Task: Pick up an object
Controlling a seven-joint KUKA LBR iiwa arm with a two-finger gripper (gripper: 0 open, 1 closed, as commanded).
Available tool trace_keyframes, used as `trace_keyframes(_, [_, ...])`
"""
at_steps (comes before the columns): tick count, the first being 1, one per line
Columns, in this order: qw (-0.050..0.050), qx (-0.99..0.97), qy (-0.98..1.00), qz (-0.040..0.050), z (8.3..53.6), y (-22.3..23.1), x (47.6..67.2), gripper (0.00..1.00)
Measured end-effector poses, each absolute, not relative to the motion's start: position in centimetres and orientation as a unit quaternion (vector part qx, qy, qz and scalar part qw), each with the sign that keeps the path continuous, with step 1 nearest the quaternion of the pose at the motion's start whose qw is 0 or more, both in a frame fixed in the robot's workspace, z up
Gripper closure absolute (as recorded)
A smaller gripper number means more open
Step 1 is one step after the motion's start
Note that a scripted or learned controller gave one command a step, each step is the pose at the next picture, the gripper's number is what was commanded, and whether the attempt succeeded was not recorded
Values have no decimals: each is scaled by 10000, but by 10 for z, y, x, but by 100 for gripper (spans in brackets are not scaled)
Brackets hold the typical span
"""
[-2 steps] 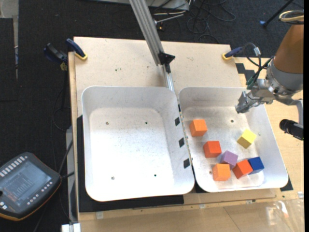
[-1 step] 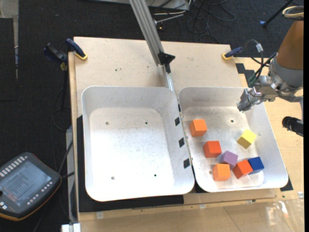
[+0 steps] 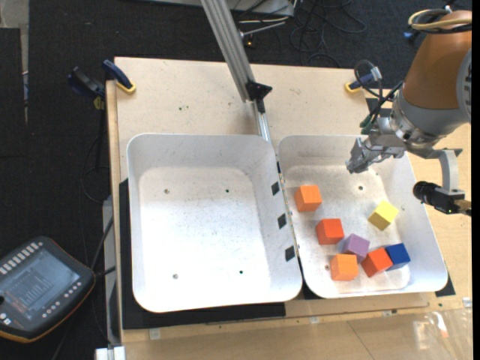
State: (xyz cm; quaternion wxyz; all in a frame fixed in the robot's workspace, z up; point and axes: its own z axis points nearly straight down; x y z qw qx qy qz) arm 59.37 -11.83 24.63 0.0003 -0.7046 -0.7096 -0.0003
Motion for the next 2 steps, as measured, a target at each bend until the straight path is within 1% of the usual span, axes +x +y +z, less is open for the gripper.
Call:
trace_keyframes(1, [10, -7039, -7103, -6, 249, -55, 587, 100])
trace_keyframes(2, [7, -7042, -7100, -2, 250, -10, 583, 100])
